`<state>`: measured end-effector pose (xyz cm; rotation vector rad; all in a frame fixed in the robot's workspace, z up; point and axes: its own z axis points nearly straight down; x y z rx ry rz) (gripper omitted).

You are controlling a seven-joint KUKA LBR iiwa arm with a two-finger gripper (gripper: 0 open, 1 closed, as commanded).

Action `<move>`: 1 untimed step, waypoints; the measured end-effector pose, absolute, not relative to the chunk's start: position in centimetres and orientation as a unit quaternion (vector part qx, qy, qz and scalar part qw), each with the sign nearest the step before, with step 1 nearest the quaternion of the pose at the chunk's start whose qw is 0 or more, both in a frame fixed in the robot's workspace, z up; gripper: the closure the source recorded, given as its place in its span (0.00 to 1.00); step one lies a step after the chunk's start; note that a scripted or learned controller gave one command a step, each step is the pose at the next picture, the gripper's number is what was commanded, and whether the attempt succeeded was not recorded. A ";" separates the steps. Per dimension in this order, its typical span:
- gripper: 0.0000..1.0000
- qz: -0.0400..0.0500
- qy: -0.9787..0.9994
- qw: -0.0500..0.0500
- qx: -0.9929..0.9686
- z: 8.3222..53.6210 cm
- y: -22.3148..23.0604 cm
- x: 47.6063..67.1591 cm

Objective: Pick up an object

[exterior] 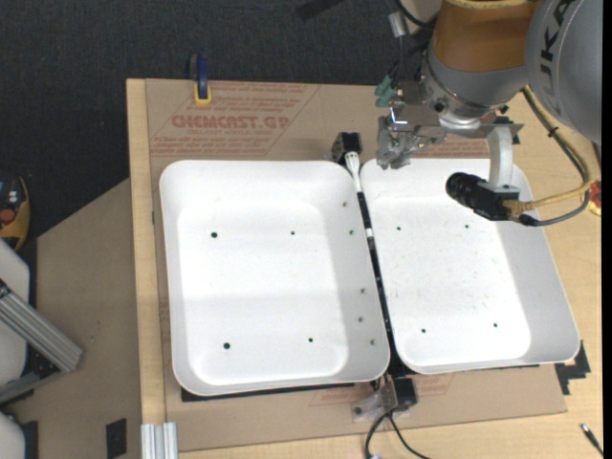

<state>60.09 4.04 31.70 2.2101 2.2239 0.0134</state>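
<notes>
My gripper (392, 158) hangs low over the far left corner of the right white bin (459, 295), close to the seam between the two bins. It is small and metallic, below the grey wrist and orange band (478, 27). I see no loose object under or beside it. The left white bin (258, 266) shows only its bare floor with small dark dots.
A black cylindrical unit on a white bracket (478, 196) sticks out from the arm over the right bin's far side. A black clip (345, 146) sits at the bins' far seam, another fitting (397, 393) at the near seam. A blue clamp (200, 70) holds the cardboard's far edge.
</notes>
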 end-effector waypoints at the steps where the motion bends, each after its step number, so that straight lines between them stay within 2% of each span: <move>1: 1.00 -0.003 0.710 -0.004 0.704 23.7 12.1 58.3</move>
